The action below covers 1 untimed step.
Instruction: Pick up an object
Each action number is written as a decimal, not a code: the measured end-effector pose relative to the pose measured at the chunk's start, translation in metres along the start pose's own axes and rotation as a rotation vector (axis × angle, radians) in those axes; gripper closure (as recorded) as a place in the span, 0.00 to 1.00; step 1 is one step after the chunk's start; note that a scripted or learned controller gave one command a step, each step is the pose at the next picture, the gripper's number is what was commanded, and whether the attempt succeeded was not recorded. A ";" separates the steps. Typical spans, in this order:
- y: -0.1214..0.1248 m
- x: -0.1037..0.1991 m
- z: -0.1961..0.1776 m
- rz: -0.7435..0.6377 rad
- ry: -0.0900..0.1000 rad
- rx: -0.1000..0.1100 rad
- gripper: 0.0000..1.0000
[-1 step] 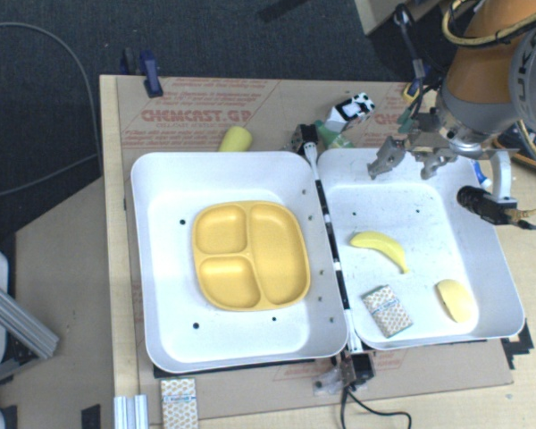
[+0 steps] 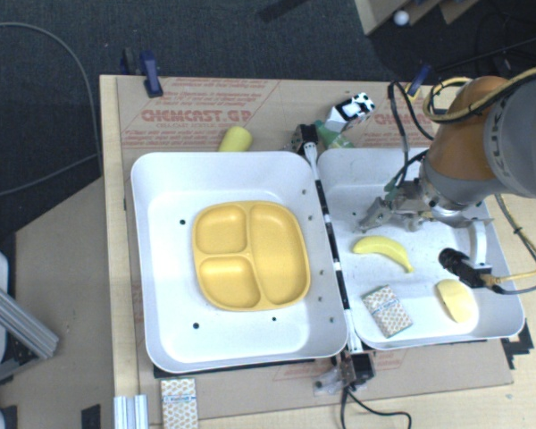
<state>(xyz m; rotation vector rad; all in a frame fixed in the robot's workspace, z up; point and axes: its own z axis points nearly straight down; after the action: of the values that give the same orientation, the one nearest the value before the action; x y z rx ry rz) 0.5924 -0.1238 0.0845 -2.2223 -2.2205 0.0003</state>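
Note:
In the right bin (image 2: pixel 505 324) lie a yellow banana (image 2: pixel 384 250), a small patterned packet (image 2: pixel 387 310) near the front wall, and a pale yellow oval piece (image 2: pixel 456 300) at the front right. My gripper (image 2: pixel 393 214) hangs low over the back half of this bin, just behind the banana and apart from it. Nothing shows in its grasp. The grey arm with its orange band (image 2: pixel 469 146) reaches in from the right. A yellow divided plate (image 2: pixel 250 255) sits in the middle of the left bin (image 2: pixel 161 195).
Behind the bins on the cardboard bench lie a yellow cylinder (image 2: pixel 235 138) and a black-and-white item (image 2: pixel 353 108). A blue clamp (image 2: pixel 149 72) grips the back edge. A patterned packet (image 2: pixel 179 396) lies at the front left. Cables run along the right bin's side.

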 end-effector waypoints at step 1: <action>-0.036 -0.004 0.000 0.000 0.001 0.002 0.00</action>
<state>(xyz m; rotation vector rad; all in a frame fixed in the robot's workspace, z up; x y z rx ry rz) 0.5567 -0.1279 0.0844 -2.2208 -2.2188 0.0015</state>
